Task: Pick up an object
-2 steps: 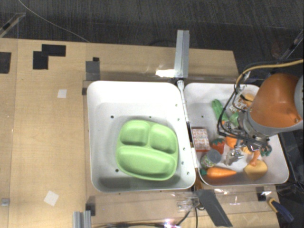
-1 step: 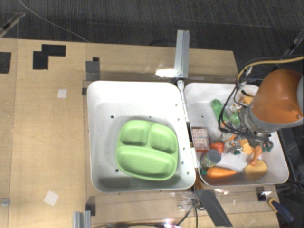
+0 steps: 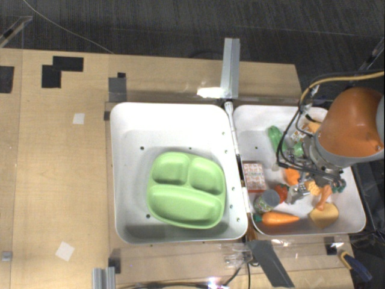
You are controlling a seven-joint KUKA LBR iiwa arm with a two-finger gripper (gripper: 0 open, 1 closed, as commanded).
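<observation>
Clutter decides the posture: the grey arm with its orange band hangs nearly straight down over the right-hand shallow white bin, which looks like the sensible way into a crowded pile without sweeping things aside. The claw sits low among the small objects, its metal parts partly hidden under the wrist and its cables, so I cannot tell whether it is spread or pinched, nor whether anything is caught in it.

No single target is named, so any piece in that bin would do. Just below the claw lies an orange plastic carrot, on its side along the bin's near wall. To the claw's lower right rests a pale yellow rounded lump, with a thin orange piece leaning above it. To its left sit a small red item and, further left against the dividing wall, a small patterned box. Above and left is a green bottle-like shape. They lie loose and touching, probably tumbled there rather than arranged.

Well to the claw's left, the other white bin holds a light green three-compartment tray, flat and centred, likely a drop-off place. Both bins sit on the wooden surface.
</observation>
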